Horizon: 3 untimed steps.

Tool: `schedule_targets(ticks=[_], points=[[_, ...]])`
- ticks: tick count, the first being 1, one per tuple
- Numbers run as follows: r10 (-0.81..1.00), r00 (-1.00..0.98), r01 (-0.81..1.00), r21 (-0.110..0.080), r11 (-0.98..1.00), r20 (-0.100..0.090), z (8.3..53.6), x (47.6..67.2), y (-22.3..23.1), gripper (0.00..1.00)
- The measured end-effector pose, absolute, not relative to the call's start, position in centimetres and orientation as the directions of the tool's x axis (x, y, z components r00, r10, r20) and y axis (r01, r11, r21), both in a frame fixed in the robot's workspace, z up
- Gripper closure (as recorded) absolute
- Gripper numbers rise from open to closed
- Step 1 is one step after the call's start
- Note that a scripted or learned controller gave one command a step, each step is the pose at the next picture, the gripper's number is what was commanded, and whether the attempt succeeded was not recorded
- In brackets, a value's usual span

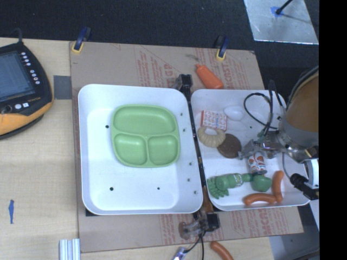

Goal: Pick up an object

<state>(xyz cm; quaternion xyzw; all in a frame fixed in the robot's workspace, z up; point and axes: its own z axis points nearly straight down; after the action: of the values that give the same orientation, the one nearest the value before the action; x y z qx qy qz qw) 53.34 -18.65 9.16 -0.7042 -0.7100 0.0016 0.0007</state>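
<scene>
Camera view: two white bins sit side by side on a cardboard sheet (162,64) clipped to the bench. The left bin (97,188) holds a green divided plate (145,135), lying flat in its upper middle. The right bin (217,99) holds the loose objects: a small printed card (214,119) near the top left, a white egg-shaped piece (234,112) just beside it, a tan ring (211,137) below the card, and a brown disc (230,145) touching the ring's right side. Along the lower part lie a green bottle (227,182) on its side, a green round piece (261,183) just right of it, and two orange sausages (259,200) near the lower right corner, one lying flat, one more upright. A small can (257,163) with a red and white label stands just below the gripper (259,145). The arm reaches in from the right, its gripper low over the right bin's middle right, above the can; whether its jaws are apart or together cannot be told, and nothing is seen held. A black cable (257,104) loops above the wrist. An orange carrot (209,77) lies on the cardboard beyond the bins. A pendant (21,88) rests at the bench's left edge.
</scene>
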Motion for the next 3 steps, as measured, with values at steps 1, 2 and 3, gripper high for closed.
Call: schedule_targets(ticks=[1, 2, 3], points=[[1.0, -0.006, 1.0, -0.003, 0.006, -0.001, 9.2, 47.6, -21.2, 0.0], [1.0, -0.005, 1.0, -0.002, 0.005, 0.001, 9.2, 52.4, -21.1, 0.0], [1.0, -0.007, 1.0, -0.004, 0.007, 0.0, 10.2, 52.4, -21.2, 1.0]])
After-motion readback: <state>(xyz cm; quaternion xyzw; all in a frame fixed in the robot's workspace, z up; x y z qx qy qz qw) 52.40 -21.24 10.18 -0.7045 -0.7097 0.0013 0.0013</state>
